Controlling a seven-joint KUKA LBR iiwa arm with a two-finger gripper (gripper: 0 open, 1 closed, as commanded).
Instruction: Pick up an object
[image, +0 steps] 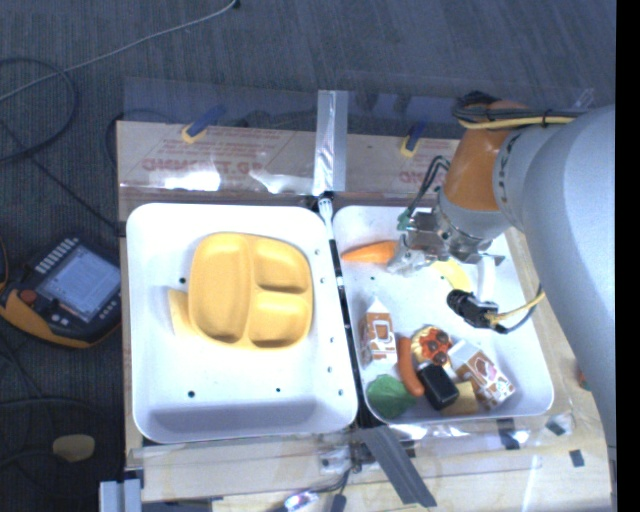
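Note:
My gripper (408, 258) reaches down into the back of the right bin (520, 330), its tip right beside the wide end of an orange carrot (367, 253) lying near the bin's back left corner. A yellow item (455, 273) peeks out just right of the gripper. Along the bin's front lie a small brown-and-white carton (377, 336), a green round object (390, 394), a black block (437, 385), a red-and-orange toy (432, 345) and another patterned carton (484, 374).
The left bin (160, 400) holds a yellow divided tray (249, 288). A metal divider strip (330, 150) stands behind the two bins. The arm's grey body (570, 220) covers the right bin's right side. A handheld pendant (65, 290) lies on the floor at left.

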